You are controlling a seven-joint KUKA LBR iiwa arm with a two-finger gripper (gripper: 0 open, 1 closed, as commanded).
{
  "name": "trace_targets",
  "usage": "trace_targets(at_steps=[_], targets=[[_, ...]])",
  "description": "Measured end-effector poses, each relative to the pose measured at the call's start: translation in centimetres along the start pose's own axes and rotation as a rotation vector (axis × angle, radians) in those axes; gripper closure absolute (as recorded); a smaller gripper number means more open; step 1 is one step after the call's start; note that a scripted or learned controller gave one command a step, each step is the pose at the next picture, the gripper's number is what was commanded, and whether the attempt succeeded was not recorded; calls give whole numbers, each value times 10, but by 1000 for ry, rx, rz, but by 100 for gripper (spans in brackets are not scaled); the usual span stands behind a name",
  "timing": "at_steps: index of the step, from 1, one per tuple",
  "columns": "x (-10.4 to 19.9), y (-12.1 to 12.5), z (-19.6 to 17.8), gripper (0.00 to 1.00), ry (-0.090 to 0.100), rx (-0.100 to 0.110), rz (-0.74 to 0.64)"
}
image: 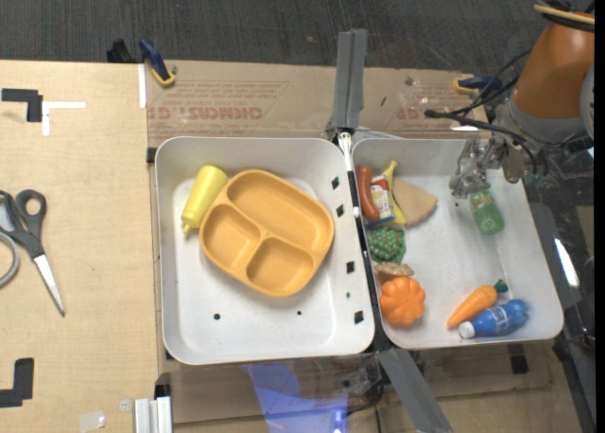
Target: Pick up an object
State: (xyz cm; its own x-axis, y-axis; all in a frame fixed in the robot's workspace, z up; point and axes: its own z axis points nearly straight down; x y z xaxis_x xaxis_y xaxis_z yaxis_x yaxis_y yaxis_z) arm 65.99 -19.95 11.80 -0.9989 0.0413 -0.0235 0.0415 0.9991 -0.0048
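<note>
My gripper [470, 174] hangs over the far right part of the right bin [444, 256], under the arm's orange band [558, 67]. A small green bottle [488, 214] lies just in front of and below it, close to or touching its tip. Elsewhere in this bin are a tan slice [416, 202], a red sausage [364, 191], a red packet [380, 200], a green bumpy piece [386, 244], an orange pumpkin [402, 300], a carrot [472, 305] and a blue bottle [499, 319].
The left bin [189, 318] holds a yellow divided plate [267, 231] and a yellow bottle [202, 197]. A grey divider bar [349, 81] runs between the bins at the back. Scissors [36, 242] lie on the wooden bench at the left.
</note>
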Motion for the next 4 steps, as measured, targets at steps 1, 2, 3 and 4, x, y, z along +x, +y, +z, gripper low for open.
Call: trace_targets(at_steps=[1,2,3,4], targets=[[0,0,0,0,0,0,0],[2,-23,24,0,16,-3,-22],[0,-23,12,100,8,-1,-23],[0,-22,12,0,8,-1,-23]])
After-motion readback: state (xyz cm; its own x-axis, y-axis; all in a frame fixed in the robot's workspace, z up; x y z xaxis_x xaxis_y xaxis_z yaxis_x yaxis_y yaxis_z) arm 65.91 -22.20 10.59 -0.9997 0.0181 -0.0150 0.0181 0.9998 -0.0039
